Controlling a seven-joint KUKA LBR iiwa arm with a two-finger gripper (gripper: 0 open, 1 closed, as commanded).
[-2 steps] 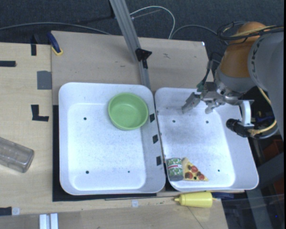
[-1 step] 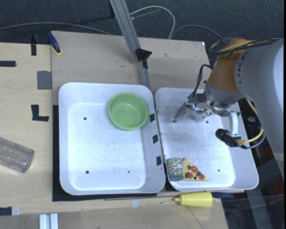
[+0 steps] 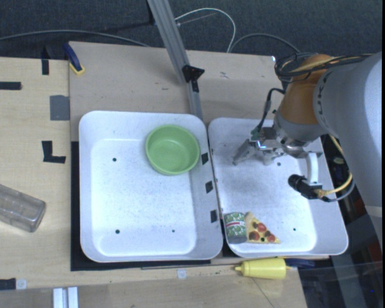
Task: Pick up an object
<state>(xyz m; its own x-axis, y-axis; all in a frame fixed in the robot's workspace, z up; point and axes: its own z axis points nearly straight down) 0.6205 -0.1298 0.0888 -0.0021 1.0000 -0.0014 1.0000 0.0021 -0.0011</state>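
L bin (image 3: 96, 191), centre-left of frame: green bowl (image 3: 172, 149) at its top right. R bin (image 3: 321, 236): pizza box (image 3: 250, 228) at bottom left corner. Gripper (image 3: 251, 153) over R bin's top, fingers spread, nothing held. Yellow bottle (image 3: 264, 268) on bench below R bin.

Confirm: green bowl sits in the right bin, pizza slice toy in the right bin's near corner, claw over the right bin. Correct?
Not quite. The camera view shows the green bowl in the left bin, toward its far right corner. The rest stands: the pizza slice toy lies in the right bin near its front left corner, and the claw is over the right bin.
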